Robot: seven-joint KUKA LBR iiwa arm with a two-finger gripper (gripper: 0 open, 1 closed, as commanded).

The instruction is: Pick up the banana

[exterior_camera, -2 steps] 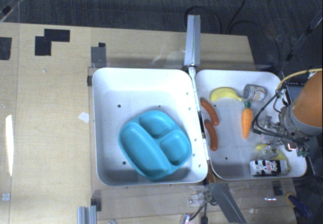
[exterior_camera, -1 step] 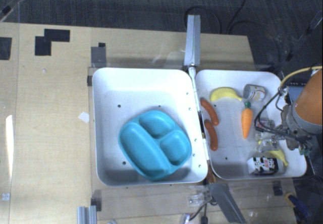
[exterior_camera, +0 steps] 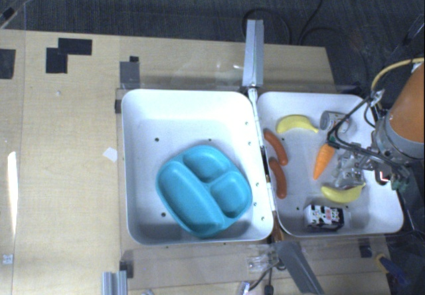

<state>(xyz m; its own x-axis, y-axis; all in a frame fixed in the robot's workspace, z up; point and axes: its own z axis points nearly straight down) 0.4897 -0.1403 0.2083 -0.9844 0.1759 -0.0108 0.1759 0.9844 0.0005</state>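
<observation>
Two yellow bananas lie in the right bin (exterior_camera: pixel 378 220). One banana (exterior_camera: pixel 297 125) rests near the bin's far side, left of a small grey object (exterior_camera: pixel 330 119). The other banana (exterior_camera: pixel 340 194) lies lower right, curved with its ends up. My gripper (exterior_camera: pixel 348 177) hangs directly over this lower banana, its tip right at the fruit's upper edge and covering part of it. From this angle I cannot tell whether the banana is gripped. The arm's grey wrist (exterior_camera: pixel 402 129) enters from the right.
An orange carrot (exterior_camera: pixel 322 161) lies just left of the gripper. Two brown sausages (exterior_camera: pixel 275 144) (exterior_camera: pixel 279 177) lie along the right bin's left wall. A black-and-white item (exterior_camera: pixel 325 216) sits near the front. The left bin (exterior_camera: pixel 139 127) holds a blue divided plate (exterior_camera: pixel 203 189).
</observation>
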